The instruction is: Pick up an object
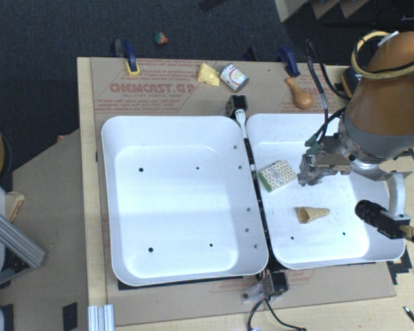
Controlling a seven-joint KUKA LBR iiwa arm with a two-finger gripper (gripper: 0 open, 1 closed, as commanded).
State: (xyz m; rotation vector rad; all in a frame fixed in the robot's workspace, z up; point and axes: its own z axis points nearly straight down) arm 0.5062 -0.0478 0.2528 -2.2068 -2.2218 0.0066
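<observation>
Gripper hovers just right of green-edged packet.

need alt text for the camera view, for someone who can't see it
The grey arm's tool hovers in the right white bin, beside a green-and-white packet and above a tan cone. The left white bin sits alongside.

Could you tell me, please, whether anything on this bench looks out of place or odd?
Yes. A yellow piece, a small box and a brown wooden piece lie on the board behind the bins, outside them. In the right bin, a green-edged packet sits askew near the divider, beside the gripper, and a tan cone lies on its side.
</observation>
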